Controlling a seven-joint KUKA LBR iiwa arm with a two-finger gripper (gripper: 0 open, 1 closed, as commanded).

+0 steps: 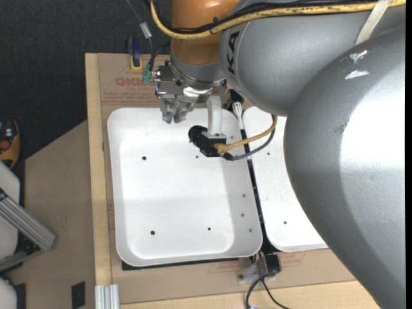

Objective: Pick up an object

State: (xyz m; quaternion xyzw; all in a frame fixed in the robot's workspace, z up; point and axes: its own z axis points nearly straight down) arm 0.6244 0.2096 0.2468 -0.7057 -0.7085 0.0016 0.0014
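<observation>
Object to pick: can't tell where it is. The shallow white plastic left bin [122, 237] has bare floor with a few small dark dots [144, 158], and none of them reads as a graspable item. The shallow white right bin [290, 237], just beside the left bin, is mostly hidden behind the big grey arm [309, 56].

Risks:
- The grey two-finger gripper [174, 113] hangs over the left bin's far-left corner, close to the far wall. If it descends here, I'd expect it to close on nothing or hit the wall or floor.
- A small black unit on a white bracket [205, 140], with a yellow cable [254, 140] looping off it, sits low over the left bin's far-right part. It looks arm-mounted. It could drag on the rim between the bins if the arm sweeps sideways.

Jaws: can't tell whether they're apart or together, since the tips blur into one grey lump. Nothing visible in them. Contact with the left bin: can't tell.
</observation>
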